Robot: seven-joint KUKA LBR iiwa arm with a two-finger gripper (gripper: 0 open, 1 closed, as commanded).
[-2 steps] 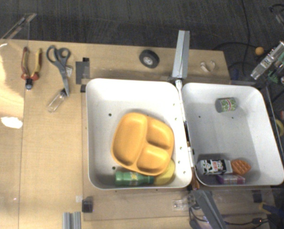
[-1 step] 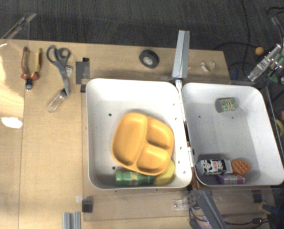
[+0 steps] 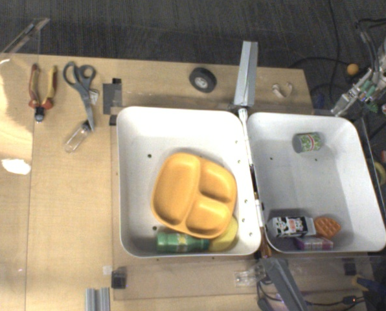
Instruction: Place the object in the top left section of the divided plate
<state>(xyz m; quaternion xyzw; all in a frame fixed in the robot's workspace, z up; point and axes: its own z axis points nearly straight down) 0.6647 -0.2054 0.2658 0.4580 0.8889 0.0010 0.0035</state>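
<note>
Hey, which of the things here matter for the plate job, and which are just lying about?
For the job: divided plate, left bin, right bin, the can, small box and orange waffle piece as candidates, gripper.

Lying about: scissors, pliers, tape roll.

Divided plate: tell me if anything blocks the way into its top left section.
Nothing visible does. The divided plate lies tilted in the left bin, its sections bare, resting on a green bottle. The gripper is beyond the right bin.

Yellow-orange divided plate in the white left bin, green bottle poking out under it. Right bin has a grey-green can, orange waffle-patterned cookie, black-and-white box.
</note>
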